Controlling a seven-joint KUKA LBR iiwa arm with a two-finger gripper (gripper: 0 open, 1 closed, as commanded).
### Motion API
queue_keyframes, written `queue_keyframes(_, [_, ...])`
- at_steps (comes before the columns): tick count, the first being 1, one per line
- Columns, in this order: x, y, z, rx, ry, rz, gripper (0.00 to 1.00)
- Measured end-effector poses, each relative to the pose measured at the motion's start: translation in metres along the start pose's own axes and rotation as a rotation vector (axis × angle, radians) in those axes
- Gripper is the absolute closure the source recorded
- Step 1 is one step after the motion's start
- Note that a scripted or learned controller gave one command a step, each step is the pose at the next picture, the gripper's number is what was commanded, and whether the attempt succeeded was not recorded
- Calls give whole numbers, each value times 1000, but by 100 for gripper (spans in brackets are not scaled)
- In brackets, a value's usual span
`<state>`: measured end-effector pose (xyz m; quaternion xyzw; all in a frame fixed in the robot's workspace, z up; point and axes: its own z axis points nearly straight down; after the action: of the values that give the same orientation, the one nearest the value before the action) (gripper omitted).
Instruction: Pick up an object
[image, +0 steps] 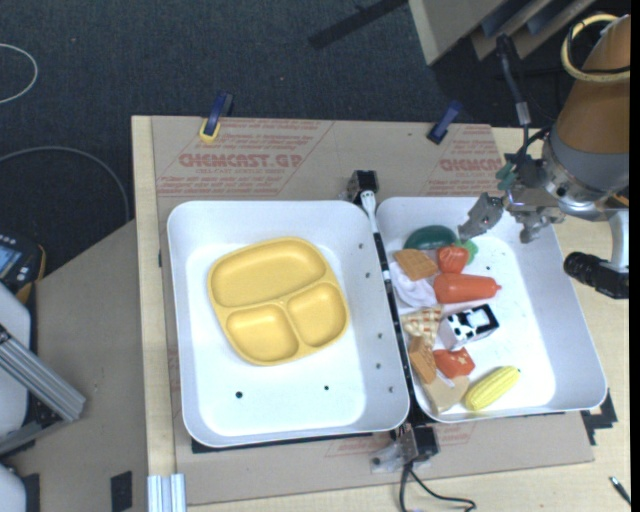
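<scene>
- Left bin (200, 330): white plastic, smooth, soft sheen; right bin (560, 330) alike.
- Yellow tray (277, 298), at the left bin's centre: smooth plastic, three compartments, slightly glossy.
- Bench board (300, 155), 12 o'clock of the bins: matt brown cardboard-like sheet with red print.
- Gripper (503, 213): grey metal look, dull finish.
- Orange carrot-like toy (465, 289): glossy plastic.
- Corn toy (492, 386), 5 o'clock in the right bin: yellow plastic, ridged surface.
- Floor (200, 50): dark, rough carpet-like texture.
</scene>
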<state>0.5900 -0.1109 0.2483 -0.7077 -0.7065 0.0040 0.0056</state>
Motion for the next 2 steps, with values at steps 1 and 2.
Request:
queue_keyframes(1, [0,2,-7,-12,-1,-2,0])
queue_keyframes(2, [-1,1,57,-6,-1,-1,0])
